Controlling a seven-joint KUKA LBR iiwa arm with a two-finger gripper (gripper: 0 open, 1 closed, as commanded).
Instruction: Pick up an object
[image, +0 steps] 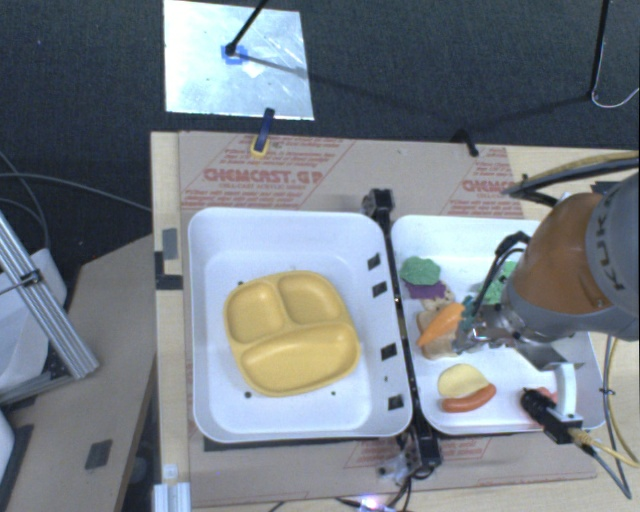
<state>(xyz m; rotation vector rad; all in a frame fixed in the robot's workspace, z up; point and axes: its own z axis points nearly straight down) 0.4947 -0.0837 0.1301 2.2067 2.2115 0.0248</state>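
Tool (468, 338) low in right bin (470, 232), beside orange piece (440, 325); finger state impossible to tell.

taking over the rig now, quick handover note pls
Gripper: low in the right bin, at the orange piece; whether it is open or shut cannot be told, and no hold shows.
Right bin: green piece with a purple one below it, yellow piece, red sausage.
Left bin: yellow tray.
Done: arm is at the toys.
Left: grip and lift one.
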